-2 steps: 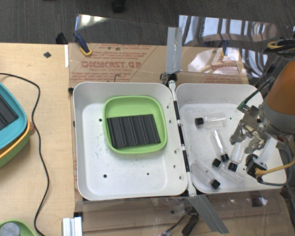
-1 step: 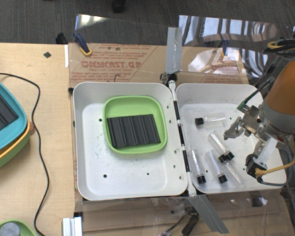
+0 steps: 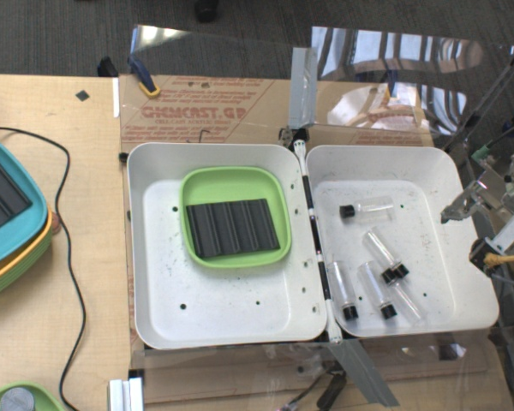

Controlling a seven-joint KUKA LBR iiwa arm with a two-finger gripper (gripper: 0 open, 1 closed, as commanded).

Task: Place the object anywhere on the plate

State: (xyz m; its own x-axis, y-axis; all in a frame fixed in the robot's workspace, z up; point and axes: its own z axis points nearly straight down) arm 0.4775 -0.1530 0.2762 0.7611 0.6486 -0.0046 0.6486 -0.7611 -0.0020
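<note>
Pre-grasp stage: gripper (image 3: 459, 210), finger state indiscernible, waits at the right bin's three o'clock; clear black-capped plastic vials (image 3: 379, 251) lie loose; square green plate (image 3: 235, 217) awaits pickup, leftward transfer.

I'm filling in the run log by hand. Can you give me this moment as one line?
stage: pre-grasp | tool: over right bin's right edge, holding nothing | vials: loose in right bin | green plate: left bin, bears a black ribbed pad
</note>
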